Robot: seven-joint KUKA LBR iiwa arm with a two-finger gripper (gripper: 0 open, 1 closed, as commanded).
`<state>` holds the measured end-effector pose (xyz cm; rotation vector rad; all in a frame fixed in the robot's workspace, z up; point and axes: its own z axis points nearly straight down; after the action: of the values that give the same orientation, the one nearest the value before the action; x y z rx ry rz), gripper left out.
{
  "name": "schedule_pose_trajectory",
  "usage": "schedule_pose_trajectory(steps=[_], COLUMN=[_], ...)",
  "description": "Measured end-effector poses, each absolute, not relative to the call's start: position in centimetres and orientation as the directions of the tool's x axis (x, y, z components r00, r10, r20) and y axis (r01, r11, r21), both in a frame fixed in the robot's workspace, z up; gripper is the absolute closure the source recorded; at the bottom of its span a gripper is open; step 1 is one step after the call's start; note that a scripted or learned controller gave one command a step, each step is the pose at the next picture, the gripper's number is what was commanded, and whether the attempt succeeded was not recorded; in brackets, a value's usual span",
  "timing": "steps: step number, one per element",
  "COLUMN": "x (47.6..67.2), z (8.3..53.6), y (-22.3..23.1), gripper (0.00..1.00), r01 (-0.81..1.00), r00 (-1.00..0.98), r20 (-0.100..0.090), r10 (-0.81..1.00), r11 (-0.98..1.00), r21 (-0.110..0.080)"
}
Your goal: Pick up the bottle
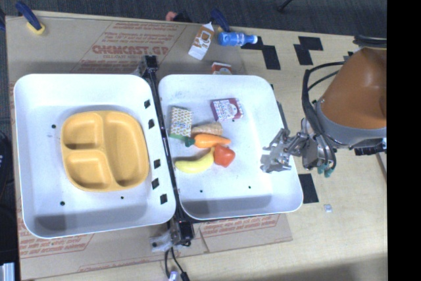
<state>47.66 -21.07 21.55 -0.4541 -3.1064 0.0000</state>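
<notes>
A small blue bottle (234, 39) lies on its side on the cardboard behind the right bin (283, 191), outside both bins. My gripper (275, 156) hovers over the right bin's right edge, well in front of the bottle and to its right. It looks open, with nothing between its fingers. The grey arm with its orange band (358, 92) reaches in from the right.
The right bin holds a carrot (211, 140), a banana (195, 164), a red fruit (224, 155), a purple packet (226, 108) and a checked box (181, 121). A yellow divided plate (105, 149) sits in the left bin (26, 207). A small carton (201, 42) lies left of the bottle.
</notes>
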Motion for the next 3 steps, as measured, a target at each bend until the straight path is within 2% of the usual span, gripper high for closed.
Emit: schedule_pose_trajectory(steps=[1, 2, 3], x=[47.6, 47.7, 48.5], z=[14.6, 24.3, 26.6], y=[-21.0, -21.1, -21.1], gripper=[1.00, 1.00, 1.00], r01=[0.229, -0.227, -0.475], r00=[-0.973, -0.974, -0.880], r20=[0.003, -0.001, -0.001], r10=[0.229, -0.227, -0.475], r11=[0.973, 0.974, 0.880], r21=[0.000, -0.002, -0.001])
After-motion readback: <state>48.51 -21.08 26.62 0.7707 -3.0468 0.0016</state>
